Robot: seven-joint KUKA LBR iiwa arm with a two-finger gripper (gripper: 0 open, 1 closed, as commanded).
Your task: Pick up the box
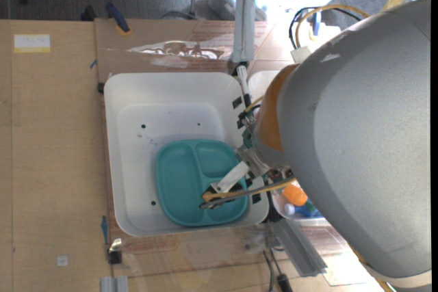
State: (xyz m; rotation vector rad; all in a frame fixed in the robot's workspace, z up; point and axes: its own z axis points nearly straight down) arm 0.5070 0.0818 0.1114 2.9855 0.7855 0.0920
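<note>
Your gripper (208, 195) sat low over the right half of the teal tray (179, 181), its two fingers spread apart. One was pale, one yellowish, and only the tray's surface showed in the gap, so it was released and grasping nothing. The tray lay in the near part of the left bin (130, 89), with bare white floor beyond it. The arm (363, 147) crossed over the wall between the bins and covered most of the right bin (260, 78). At the arm's lower edge you could see an orange item (295, 195) with something blue beside it, too small to name. Where the box lay could not be told; my judgement is that it was under the arm or the gripper. Progress: the pick was not done, since nothing was lifted or held. Left to do: find the box, close on it and raise it clear. Closing where the gripper stood would likely have caught the tray instead.
</note>
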